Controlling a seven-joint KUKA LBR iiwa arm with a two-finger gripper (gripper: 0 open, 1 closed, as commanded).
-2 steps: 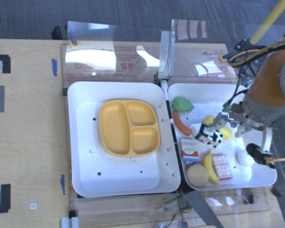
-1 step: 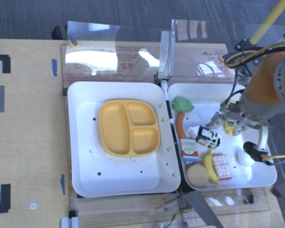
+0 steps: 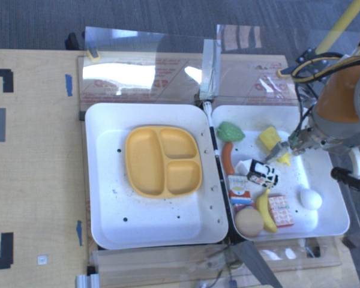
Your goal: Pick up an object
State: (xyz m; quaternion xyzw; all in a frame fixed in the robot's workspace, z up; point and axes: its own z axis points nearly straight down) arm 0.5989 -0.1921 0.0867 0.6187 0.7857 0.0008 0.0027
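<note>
Jaw opening can't be read: gripper (image 3: 283, 150) is small and blurred, low in the right bin (image 3: 333, 221) between the yellow block (image 3: 269, 137) and the black-and-white toy (image 3: 261, 174). Nothing visibly gripped. Likely lining up on one of those two; which one is unclear. Carrot (image 3: 228, 156), banana (image 3: 264, 209), egg (image 3: 309, 198) lie loose. Left bin (image 3: 102, 215) carries the yellow tray (image 3: 164, 161). Arm is cropped at the frame edge.
</note>
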